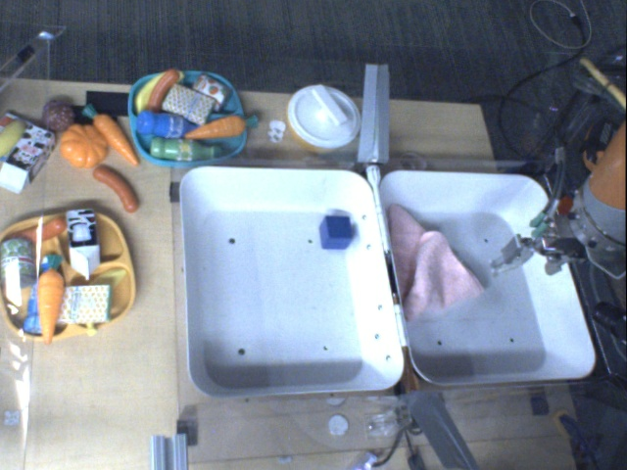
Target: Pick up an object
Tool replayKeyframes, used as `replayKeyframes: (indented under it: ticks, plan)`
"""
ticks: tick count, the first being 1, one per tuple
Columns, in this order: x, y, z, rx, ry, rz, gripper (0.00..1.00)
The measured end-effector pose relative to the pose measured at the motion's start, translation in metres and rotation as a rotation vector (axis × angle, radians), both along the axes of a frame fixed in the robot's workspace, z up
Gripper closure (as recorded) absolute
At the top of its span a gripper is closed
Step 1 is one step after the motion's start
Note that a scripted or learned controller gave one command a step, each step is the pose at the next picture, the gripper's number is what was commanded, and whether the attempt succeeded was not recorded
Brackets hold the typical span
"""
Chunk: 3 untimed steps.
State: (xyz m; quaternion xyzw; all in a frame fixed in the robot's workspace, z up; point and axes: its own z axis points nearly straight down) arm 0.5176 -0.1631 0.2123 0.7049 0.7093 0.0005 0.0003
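Arm enters from right, orange band near the frame edge, wrist low over the right bin (558, 360). Hand (521, 251) sits above that bin's right half, near the pink cloth (431, 267) but apart from it; hand's opening can't be told, nothing seen in it. No readable writing. Blue cube (337, 231), small and solid blue, lies in the left bin (211, 360), upper right part.

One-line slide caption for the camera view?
Gripper over right bin near pink cloth; blue cube in left bin.
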Motion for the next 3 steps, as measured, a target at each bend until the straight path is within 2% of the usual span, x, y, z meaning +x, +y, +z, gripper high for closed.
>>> replayKeyframes:
  ticks: [1,2,3]
  plan:
    - [0.040,0.012,-0.118,-0.004,-0.016,0.050,0.00]
    - [0.051,0.065,-0.120,-0.006,-0.019,0.181,0.00]
    - [0.053,0.019,-0.082,-0.002,-0.004,0.224,0.00]
